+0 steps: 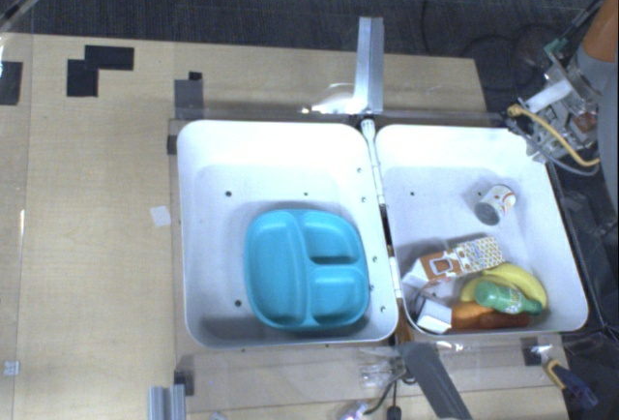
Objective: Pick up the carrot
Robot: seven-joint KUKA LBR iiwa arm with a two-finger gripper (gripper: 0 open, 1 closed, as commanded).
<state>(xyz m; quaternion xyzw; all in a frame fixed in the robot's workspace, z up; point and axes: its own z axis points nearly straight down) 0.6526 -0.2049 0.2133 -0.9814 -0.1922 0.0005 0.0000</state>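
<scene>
The carrot [476, 315] is an orange piece lying at the front edge of the right bin [435, 166], partly under a green toy [498, 295] and beside a yellow banana [517, 279]. The arm's wrist and gripper [566, 118] sit at the far right, above the right bin's back right corner, far from the carrot. Cables and brackets hide its fingertips.
A blue divided tray [306, 267] lies in the left bin [208, 215]. In the right bin a small grey and white cylinder [494, 202] rests near the back, and a patterned snack packet [461, 259] and a white item [432, 315] lie by the carrot pile.
</scene>
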